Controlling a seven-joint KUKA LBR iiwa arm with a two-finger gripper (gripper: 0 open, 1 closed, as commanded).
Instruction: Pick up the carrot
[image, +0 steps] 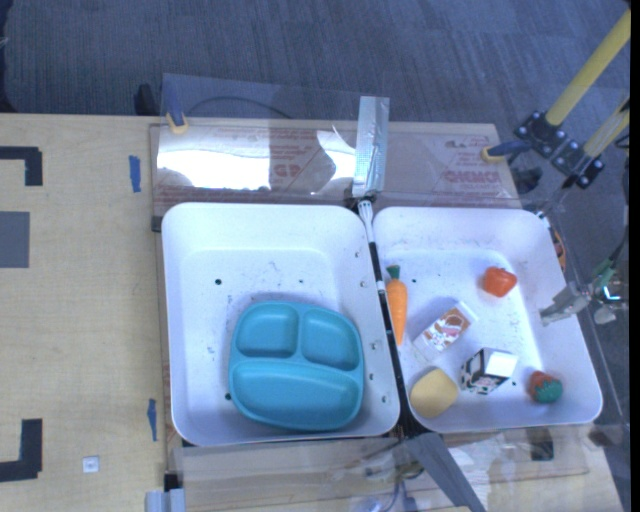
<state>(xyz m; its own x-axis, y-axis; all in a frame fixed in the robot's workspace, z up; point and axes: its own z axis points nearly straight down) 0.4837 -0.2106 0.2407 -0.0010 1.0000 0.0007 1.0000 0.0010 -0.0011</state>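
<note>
The slim orange plastic carrot (397, 308) with its green top is lying along the left wall of the right-hand shallow white bin (520, 225), near the divider, well apart from the two-finger gripper (583, 298) waiting at the bin's right rim. Whether the jaws are apart or together, I cannot tell.

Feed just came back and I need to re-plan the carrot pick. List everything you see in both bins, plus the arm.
carrot: 1, orange with green top, right bin, lying along its left wall
small carton: 1, white with red print, middle of right bin
black-and-white box: 1, right bin, lower middle
yellow rounded item: 1, pale yellow, right bin, lower left
orange rounded item: 1, orange-red, right bin, upper right
red-and-green item: 1, right bin, lower right corner
divided tray: 1, teal, left bin, lower half
gripper: 1, grey metal, over right bin's right rim, apart from the carrot
</note>
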